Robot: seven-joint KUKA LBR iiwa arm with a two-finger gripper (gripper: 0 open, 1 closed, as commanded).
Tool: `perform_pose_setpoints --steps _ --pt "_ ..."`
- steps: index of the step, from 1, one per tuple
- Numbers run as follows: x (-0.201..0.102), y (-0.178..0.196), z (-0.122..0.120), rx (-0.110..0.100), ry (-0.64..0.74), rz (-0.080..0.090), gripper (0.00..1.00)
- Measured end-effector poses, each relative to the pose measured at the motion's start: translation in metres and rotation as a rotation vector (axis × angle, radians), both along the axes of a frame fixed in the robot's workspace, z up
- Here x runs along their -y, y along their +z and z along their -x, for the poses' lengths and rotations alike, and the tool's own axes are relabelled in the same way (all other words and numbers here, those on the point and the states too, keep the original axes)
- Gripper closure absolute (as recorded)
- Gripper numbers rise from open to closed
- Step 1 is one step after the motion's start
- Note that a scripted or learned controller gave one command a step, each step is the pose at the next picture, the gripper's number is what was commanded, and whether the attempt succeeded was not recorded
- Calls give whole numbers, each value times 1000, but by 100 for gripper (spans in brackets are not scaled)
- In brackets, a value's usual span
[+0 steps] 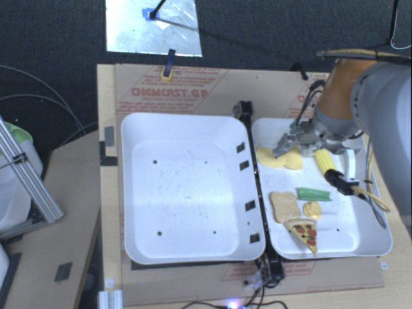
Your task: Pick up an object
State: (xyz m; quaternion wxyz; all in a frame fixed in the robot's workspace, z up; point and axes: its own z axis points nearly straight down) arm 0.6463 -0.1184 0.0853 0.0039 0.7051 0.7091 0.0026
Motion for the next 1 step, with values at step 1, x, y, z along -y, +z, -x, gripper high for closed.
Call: perform_pose_setpoints --steps 1 --pt "37 -1 108 -15 -11 -3 0"
